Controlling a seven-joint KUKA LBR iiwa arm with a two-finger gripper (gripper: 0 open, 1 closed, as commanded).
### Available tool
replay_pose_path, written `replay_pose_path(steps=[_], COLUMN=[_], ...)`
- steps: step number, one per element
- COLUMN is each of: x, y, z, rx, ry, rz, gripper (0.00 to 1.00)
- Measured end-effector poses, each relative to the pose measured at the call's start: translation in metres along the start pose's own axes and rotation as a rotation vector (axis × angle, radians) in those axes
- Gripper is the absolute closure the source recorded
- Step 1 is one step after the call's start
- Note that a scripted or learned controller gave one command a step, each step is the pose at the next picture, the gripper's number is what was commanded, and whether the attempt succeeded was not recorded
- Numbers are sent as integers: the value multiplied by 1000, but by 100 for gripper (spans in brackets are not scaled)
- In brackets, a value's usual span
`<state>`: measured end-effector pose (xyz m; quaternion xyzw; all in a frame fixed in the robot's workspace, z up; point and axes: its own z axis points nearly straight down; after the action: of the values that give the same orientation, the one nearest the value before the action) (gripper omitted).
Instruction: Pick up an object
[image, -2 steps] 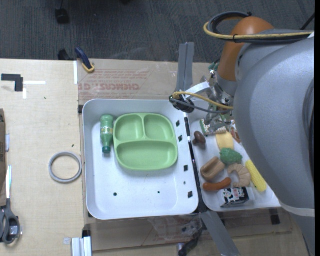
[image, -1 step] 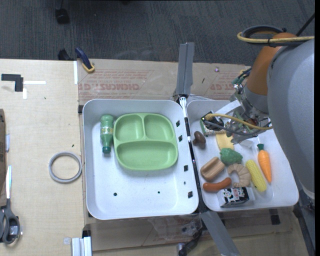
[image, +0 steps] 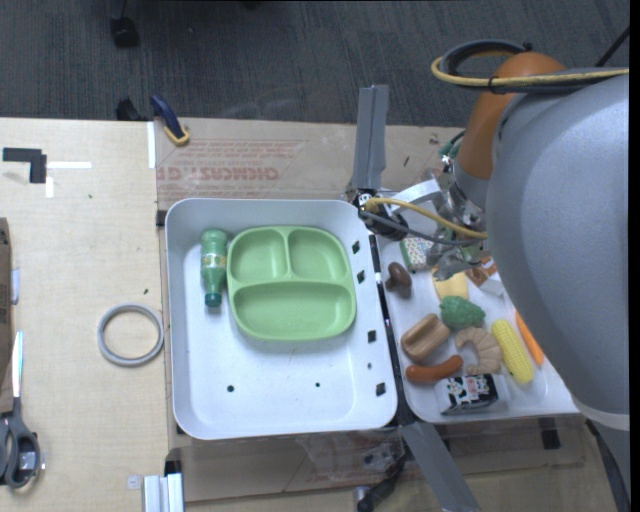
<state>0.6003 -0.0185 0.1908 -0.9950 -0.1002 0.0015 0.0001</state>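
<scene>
Looking down at my bench, the biggest thing by far is the grey arm (image: 575, 240) swinging in from the right and eating up that whole side of the view. It covers a good chunk of the right bin (image: 425, 405), and its wrist end is buried in cables over the bin's far corner, so the gripper (image: 455, 225) is hard to make out and I honestly can't tell how it's set or whether it has anything.

Next down in size, the left bin (image: 270, 400) holds a green divided plate (image: 292, 282) with three compartments, and a small green bottle (image: 213, 265) lies just beside the plate's left edge.

The right bin is where the pickable stuff sits: toy food packed close together. I can make out a hot dog bun (image: 424, 337), a sausage (image: 433, 372), a corn cob (image: 514, 351), a broccoli piece (image: 462, 313), a cheese wedge (image: 452, 288), a brown bit (image: 399, 279) near the bin's left wall, and a little black-and-white box (image: 471, 391) at the near edge. An orange piece is half cut off by the arm.

Out on the wooden bench (image: 80, 250) there's a grey tape ring (image: 130, 333), scissors (image: 18, 445) at the left edge, and a clamp (image: 170, 120) near the far side. Dark carpet (image: 250, 50) beyond.
</scene>
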Motion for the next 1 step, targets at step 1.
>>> replay_pose_path(steps=[1], x=[3], y=[76], z=[0], rx=[0], ry=[-3], rz=[1], gripper=[100])
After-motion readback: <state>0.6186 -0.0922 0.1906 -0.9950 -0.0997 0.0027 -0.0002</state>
